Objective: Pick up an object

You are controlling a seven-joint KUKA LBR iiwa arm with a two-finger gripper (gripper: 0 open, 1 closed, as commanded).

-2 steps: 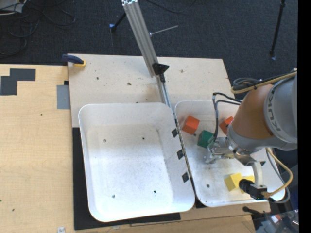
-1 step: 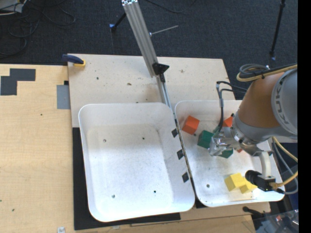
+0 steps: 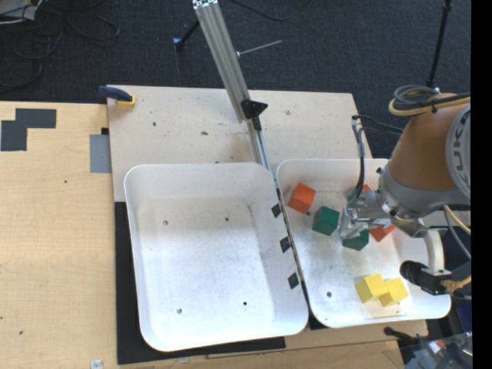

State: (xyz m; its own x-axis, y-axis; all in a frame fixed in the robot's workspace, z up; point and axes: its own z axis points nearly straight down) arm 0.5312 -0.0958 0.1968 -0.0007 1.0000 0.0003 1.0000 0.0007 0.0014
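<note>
Hand [image 3: 355, 227] down over small green block [image 3: 356, 241], just right of bigger green cube [image 3: 326, 221]. Can't tell grip state. Better to centre on it, squeeze firmly, then lift straight up slowly.

The end effector [image 3: 355, 225] hangs low in the right bin [image 3: 330, 314], just above a green block [image 3: 355, 241]. Another green block [image 3: 326, 221], an orange block [image 3: 302, 198] and a yellow block [image 3: 380, 289] lie nearby. The left bin [image 3: 154, 283] sits beside it on the worktop [image 3: 177, 129].

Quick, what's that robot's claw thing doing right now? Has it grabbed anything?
Tool: down in the right bin among the blocks; whether it grips one cannot be told.
</note>
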